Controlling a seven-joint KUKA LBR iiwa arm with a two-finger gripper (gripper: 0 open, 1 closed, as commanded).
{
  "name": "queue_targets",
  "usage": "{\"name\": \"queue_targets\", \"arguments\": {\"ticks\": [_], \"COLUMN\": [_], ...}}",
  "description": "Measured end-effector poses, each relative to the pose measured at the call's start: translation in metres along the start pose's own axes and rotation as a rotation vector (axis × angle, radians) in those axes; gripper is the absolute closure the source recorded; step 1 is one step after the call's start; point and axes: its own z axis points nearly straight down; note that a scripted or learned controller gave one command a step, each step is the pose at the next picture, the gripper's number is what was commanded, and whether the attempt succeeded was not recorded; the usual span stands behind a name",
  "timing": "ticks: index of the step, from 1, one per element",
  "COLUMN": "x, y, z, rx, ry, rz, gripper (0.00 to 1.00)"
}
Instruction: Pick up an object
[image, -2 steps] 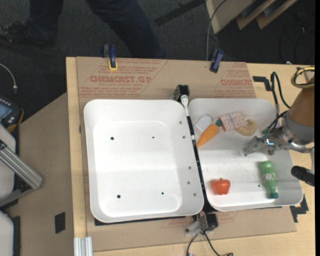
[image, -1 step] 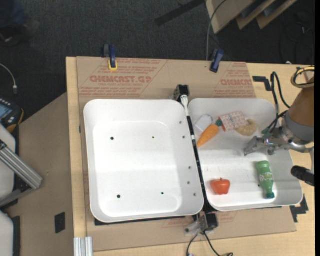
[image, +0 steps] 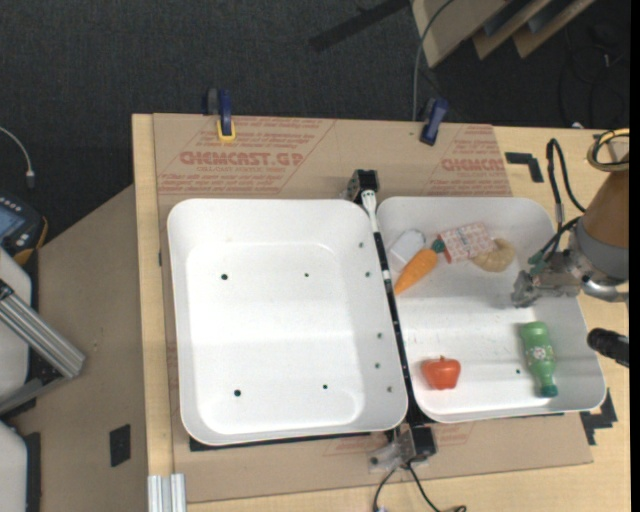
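Hovering low at the right edge of the right bin (image: 470, 405), the claw (image: 527, 290) is seen with nothing between its tips; whether it is released or clenched cannot be told. No object is grasped yet, so the approach step is judged to be in hand. A green bottle (image: 538, 357) lies just below the claw, a tan lump (image: 494, 256) just up-left of it. A carrot (image: 417, 268) and a patterned packet (image: 466, 241) rest near the bin's top, a red tomato-like piece (image: 442, 372) near its front. The left bin (image: 200, 225) on the desk (image: 160, 150) holds none of these. A descent centred on one object is called for next.
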Motion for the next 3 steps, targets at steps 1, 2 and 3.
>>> {"name": "queue_targets", "arguments": {"ticks": [1, 2, 3], "x": [0.059, 0.019, 0.006], "y": [-0.027, -0.015, 0.008], "z": [-0.099, -0.119, -0.082], "rx": [-0.006, -0.002, 0.002], "ry": [0.000, -0.004, -0.002], "rz": [-0.005, 0.003, 0.001], "gripper": [1.00, 1.00, 1.00]}}
